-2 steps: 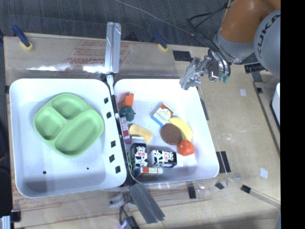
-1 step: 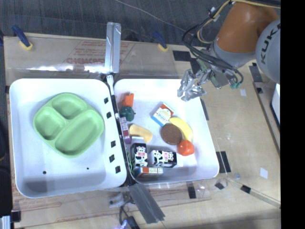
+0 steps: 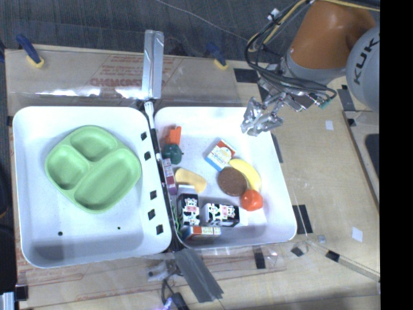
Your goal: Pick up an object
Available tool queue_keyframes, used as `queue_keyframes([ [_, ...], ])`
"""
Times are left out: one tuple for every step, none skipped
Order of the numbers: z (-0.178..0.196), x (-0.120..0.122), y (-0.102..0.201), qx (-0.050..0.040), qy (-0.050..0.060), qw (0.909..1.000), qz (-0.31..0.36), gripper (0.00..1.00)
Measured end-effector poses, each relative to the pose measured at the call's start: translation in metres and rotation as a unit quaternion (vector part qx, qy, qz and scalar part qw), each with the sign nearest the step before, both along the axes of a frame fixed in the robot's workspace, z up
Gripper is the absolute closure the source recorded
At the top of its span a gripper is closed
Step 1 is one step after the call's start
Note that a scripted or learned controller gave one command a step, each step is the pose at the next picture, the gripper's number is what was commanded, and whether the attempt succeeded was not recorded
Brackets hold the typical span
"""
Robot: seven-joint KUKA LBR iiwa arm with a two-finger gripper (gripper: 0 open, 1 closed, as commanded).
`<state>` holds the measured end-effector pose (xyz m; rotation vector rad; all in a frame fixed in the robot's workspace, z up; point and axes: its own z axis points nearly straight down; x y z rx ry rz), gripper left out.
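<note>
My gripper (image 3: 257, 123) hangs over the far right corner of the right bin (image 3: 274, 173), with nothing between its fingers, which stand slightly apart. Below it in the bin lie a small red-and-white carton (image 3: 220, 154), a yellow banana (image 3: 247, 172), a brown round cookie (image 3: 231, 181) and a red tomato (image 3: 252, 200). Along the bin's left side are an orange carrot piece (image 3: 174, 135), a dark green toy (image 3: 172, 152) and a pale yellow wedge (image 3: 191, 179). Two cow-print cartons (image 3: 206, 212) sit at the near edge.
The left bin (image 3: 39, 231) holds a green divided plate (image 3: 93, 166). A metal divider post (image 3: 153, 60) stands between the bins at the back. Cables loop above the gripper by the orange wrist band (image 3: 326, 34).
</note>
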<state>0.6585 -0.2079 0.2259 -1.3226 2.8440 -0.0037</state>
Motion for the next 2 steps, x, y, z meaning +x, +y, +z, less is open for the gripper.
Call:
queue_keyframes([
  [0.0009,0.0001,0.0001,-0.0009,0.0,0.9852,0.171,1.0],
  [0.0044,0.0,0.0003,-0.0015,0.0,0.9422,0.335,1.0],
])
